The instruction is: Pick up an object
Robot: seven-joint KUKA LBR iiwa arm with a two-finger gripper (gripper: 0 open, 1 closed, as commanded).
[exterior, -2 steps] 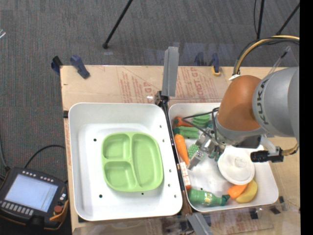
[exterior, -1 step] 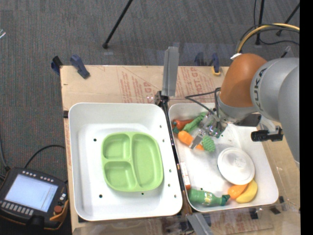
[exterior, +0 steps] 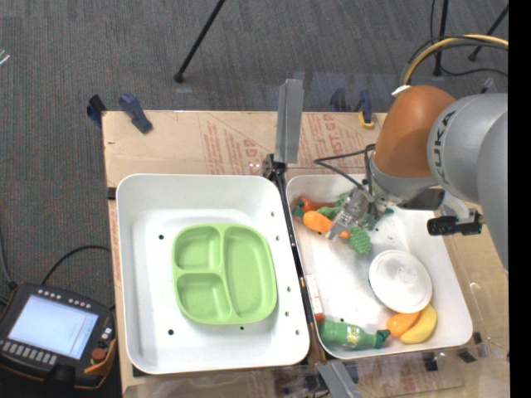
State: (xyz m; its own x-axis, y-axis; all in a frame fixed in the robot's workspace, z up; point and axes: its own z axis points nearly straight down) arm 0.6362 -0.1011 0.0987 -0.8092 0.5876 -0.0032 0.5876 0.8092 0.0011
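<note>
Claw [exterior: 344,222] down low in right white bin [exterior: 448,264], can't tell its state, hovering by orange plastic carrot [exterior: 316,220] and bumpy green toy [exterior: 360,240], probably lining up a grab.

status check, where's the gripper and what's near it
Gripper low in right bin, far end. Carrot and green toy beside it; nothing seen held. Lid, bottle, banana nearer.
</note>
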